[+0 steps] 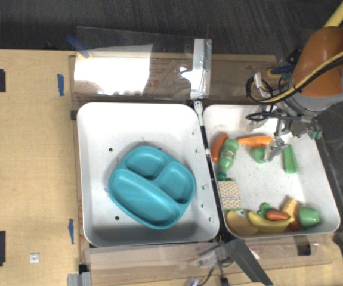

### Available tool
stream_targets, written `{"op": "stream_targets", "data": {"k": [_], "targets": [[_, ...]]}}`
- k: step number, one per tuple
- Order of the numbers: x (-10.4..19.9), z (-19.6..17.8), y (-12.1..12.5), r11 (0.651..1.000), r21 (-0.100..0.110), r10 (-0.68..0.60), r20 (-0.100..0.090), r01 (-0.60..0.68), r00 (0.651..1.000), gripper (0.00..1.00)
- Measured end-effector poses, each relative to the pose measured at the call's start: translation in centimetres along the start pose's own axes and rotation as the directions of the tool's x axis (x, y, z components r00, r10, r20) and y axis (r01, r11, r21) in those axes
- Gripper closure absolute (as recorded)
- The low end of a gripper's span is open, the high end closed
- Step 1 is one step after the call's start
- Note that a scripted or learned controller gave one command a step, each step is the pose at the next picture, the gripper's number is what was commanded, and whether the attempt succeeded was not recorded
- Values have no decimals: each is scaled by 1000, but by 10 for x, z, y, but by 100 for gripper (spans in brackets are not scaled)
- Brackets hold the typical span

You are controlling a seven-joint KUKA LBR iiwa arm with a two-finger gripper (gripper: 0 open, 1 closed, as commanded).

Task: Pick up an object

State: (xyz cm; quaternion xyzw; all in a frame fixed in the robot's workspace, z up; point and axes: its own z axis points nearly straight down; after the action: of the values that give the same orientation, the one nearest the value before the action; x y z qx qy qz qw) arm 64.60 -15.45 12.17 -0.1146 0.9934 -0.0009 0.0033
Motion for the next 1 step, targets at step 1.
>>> {"op": "stream_targets", "data": {"k": [1], "targets": [[-1,34,14,1000,-1,5,3,-5,1000,0]]}}
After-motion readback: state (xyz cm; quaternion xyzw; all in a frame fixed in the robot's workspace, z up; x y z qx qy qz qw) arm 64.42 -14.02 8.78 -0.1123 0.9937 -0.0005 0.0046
